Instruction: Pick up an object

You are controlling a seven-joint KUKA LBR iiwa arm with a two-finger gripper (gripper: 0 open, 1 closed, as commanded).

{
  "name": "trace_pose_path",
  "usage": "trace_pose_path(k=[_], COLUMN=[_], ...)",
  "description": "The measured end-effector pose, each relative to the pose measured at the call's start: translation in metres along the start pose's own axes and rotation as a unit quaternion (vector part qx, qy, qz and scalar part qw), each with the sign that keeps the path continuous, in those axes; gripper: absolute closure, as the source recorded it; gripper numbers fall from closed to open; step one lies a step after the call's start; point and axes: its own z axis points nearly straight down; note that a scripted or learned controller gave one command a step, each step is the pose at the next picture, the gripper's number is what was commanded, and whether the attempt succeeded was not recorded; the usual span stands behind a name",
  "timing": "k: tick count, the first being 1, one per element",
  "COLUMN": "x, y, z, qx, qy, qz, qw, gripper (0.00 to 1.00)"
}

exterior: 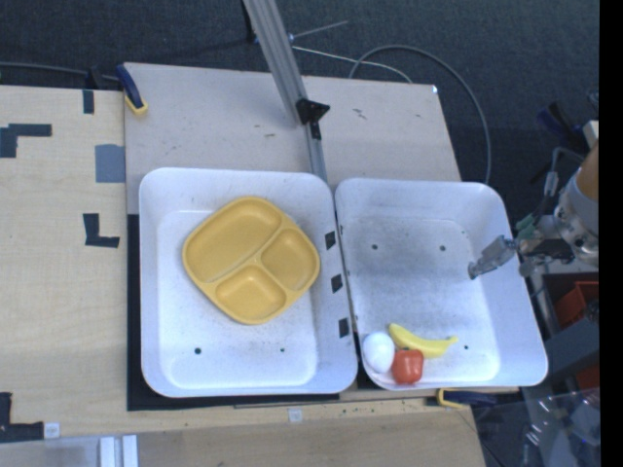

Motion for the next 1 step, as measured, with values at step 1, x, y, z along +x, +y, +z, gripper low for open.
trace_pose_path(k=[1], x=[-0.0058], y=[0.0069], z=[0.0553], qx=[0.001], qy=[0.0], qz=[0.0], qw=[1.0], gripper=[0.0])
